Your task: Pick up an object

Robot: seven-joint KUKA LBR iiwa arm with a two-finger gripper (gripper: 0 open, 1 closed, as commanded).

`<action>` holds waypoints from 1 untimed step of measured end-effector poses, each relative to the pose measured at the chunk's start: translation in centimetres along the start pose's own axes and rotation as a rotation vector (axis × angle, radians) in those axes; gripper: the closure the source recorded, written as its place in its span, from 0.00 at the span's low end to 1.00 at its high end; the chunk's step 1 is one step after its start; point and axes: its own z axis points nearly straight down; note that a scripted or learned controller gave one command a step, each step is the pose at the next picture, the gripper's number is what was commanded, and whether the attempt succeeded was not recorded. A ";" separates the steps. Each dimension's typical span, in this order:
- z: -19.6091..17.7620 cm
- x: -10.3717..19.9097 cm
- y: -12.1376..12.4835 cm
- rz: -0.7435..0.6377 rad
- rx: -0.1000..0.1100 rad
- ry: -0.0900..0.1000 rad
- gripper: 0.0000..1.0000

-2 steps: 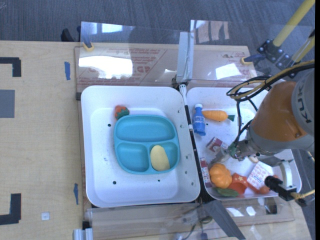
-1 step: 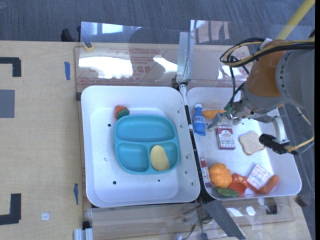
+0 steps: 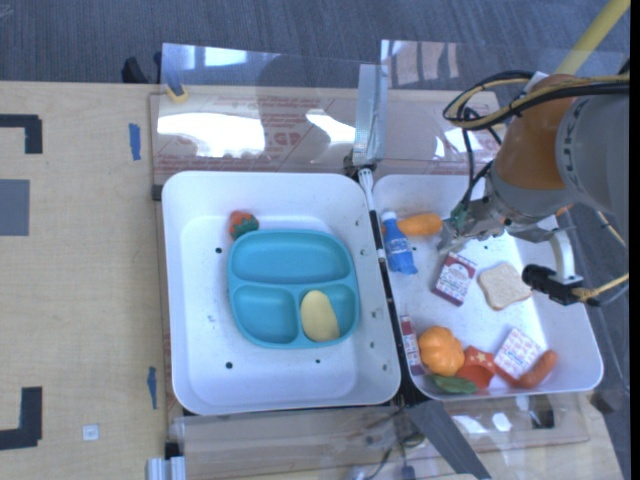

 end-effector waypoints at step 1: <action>1.0 0.2 4.2 0.022 0.030 0.006 1.00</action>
